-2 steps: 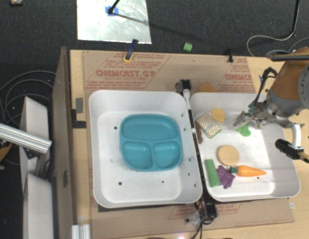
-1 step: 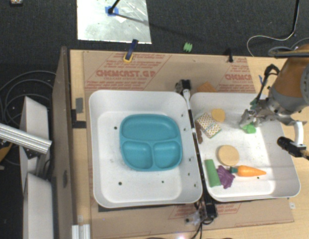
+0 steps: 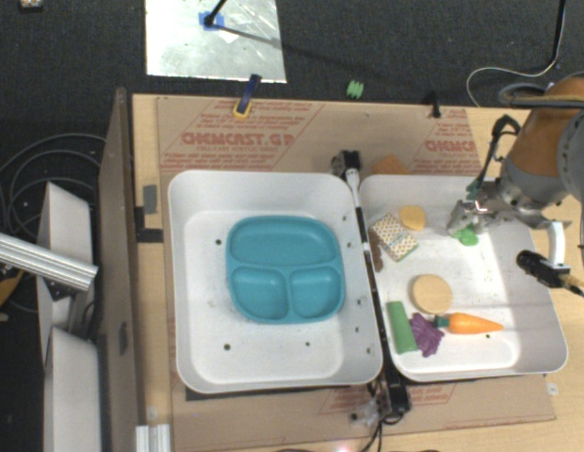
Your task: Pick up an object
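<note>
hand (image 3: 464, 217) over small green piece (image 3: 468, 237), grip state unclear | smooth teal sectioned tray (image 3: 284, 267) | tapered carrot (image 3: 473, 324)

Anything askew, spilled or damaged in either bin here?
Nothing stands out. The blue divided tray lies flat in the left bin. The carrot, the purple piece, the round cracker and the rest lie loose inside the right bin. The end effector is over a small green piece.
</note>
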You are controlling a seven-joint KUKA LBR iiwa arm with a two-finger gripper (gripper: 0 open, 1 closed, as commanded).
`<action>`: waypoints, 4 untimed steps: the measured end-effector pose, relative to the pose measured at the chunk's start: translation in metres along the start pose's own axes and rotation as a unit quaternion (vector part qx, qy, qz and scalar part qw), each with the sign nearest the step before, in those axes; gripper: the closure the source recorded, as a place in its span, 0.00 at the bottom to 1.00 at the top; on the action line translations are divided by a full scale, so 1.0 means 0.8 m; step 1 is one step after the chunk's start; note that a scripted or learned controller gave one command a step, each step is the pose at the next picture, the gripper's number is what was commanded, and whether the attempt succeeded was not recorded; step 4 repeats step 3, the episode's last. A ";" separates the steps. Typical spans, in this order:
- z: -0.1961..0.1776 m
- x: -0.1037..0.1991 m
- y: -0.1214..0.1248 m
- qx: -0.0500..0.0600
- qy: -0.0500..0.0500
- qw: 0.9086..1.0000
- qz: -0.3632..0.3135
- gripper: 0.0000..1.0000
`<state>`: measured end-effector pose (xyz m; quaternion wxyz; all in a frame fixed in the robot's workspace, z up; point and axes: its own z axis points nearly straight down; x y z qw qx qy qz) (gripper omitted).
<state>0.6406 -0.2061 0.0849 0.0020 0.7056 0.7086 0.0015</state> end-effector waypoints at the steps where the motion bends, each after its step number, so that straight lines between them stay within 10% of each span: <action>1: -0.001 -0.001 -0.059 0.001 0.000 1.000 0.002 1.00; 2: -0.150 0.074 -0.090 -0.003 0.000 1.000 -0.002 1.00; 3: -0.191 0.158 -0.099 0.000 0.001 1.000 -0.003 1.00; 4: -0.191 0.158 -0.099 0.000 0.001 1.000 -0.003 1.00</action>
